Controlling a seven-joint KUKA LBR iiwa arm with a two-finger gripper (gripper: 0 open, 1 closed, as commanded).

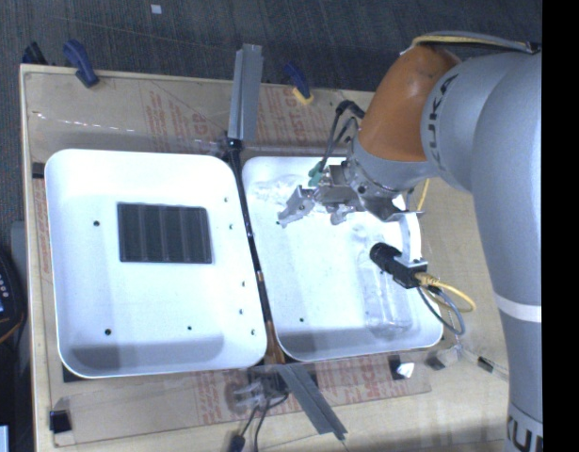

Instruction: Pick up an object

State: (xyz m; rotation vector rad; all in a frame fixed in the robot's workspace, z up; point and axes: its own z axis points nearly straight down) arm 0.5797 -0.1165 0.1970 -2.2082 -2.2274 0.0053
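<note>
The only plain candidate for picking is a dark ribbed slab (165, 233). It lies flat in the middle of the left bin (72, 196), well apart from all 4 walls. In the right bin (308, 332) there is a faint clear shape (388, 301) near the right wall, but it is too pale to say if it is an object or only a reflection.

The gripper (294, 207) hangs over the upper left part of the right bin, near the bar (251, 252) that separates the 2 bins. It holds nothing that can be seen. Whether it is open or closed cannot be told from this view, and its height above the floor of the bin is also not clear.

The step in hand seems to be the approach, with no grasp made yet. If the slab is the target, the next move probably calls for crossing the bar to the left, then coming down straight on the slab.

The left bin has free floor on every side of the slab, so there is room to come down. The slab looks thin and flat, so catching its edges may be difficult. Over the right bin, the arm (477, 121) and its cables (440, 295) crowd the right wall.
</note>
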